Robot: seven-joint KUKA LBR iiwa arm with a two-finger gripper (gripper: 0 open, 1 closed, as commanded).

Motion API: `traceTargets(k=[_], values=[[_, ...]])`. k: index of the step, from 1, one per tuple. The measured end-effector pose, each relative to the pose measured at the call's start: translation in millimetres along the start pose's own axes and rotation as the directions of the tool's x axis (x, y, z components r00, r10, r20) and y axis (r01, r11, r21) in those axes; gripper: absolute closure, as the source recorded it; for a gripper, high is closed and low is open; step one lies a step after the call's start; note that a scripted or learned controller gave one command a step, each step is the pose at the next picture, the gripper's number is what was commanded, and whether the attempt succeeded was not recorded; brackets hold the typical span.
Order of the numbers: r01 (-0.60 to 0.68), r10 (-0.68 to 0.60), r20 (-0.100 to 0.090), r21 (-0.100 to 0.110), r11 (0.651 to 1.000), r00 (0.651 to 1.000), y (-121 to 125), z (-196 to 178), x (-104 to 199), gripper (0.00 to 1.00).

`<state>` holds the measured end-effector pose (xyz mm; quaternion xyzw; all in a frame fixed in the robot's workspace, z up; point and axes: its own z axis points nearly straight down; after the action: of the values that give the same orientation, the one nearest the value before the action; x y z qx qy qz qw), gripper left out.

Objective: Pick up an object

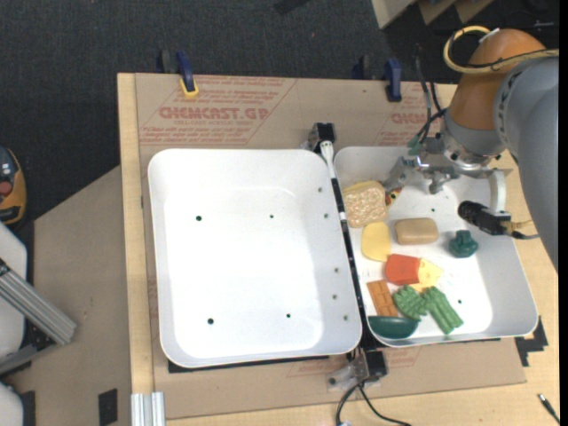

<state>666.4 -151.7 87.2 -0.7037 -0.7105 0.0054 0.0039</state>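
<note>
Hovering: my tool (426,169) over right bin's (506,313) far edge; grip state unclear.
Nearest: tan block (416,231), toward table's near edge.

Arm (524,87) cut off at right edge; gripper (424,169) too small and blurred.

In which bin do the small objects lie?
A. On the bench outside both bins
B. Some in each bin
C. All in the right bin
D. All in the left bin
C: the tan block, the red piece and the others all lie in the right bin.
</note>
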Motion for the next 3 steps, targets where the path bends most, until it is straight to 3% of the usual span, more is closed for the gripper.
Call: traceTargets(k=[1,2,3], values=[[-0.007,0.007,0.000,-0.018,1.000,1.000,3,-2,59,0.00],[-0.007,0.007,-0.001,-0.019,1.000,1.000,2,-11,58,1.00],[-0.012,0.012,0.002,-0.024,1.000,1.000,1,-106,23,1.00]])
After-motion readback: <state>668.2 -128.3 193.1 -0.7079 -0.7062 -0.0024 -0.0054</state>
